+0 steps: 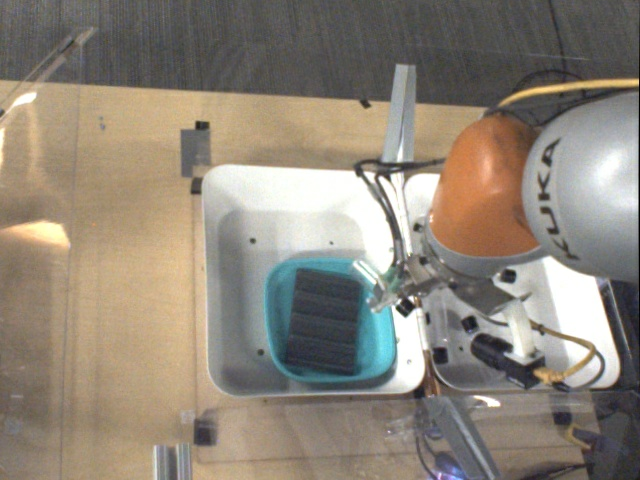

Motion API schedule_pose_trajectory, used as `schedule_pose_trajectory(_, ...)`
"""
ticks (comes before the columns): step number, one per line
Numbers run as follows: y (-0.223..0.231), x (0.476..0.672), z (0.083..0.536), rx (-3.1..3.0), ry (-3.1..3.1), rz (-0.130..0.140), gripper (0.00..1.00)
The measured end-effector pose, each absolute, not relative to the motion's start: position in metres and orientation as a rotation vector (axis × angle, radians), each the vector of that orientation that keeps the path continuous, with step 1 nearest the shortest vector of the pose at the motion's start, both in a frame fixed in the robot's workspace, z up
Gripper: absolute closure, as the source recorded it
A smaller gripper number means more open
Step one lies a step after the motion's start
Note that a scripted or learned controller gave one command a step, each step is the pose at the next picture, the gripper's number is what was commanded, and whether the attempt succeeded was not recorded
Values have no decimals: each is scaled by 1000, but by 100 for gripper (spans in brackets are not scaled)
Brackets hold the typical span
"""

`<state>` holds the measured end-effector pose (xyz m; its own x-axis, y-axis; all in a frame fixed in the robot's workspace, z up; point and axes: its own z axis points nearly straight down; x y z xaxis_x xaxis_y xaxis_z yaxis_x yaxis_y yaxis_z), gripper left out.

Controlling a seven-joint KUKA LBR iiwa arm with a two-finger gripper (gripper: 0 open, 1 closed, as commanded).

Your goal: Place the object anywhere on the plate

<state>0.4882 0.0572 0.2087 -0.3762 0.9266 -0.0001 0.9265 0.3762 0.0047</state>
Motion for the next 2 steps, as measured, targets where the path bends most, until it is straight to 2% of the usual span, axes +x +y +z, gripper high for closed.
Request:
schedule_pose_trajectory(1, 57, 488, 209, 1754, 2603, 6, 0)
schedule_pose_trajectory(2, -1, 489, 284, 1829, 2544, 10, 0)
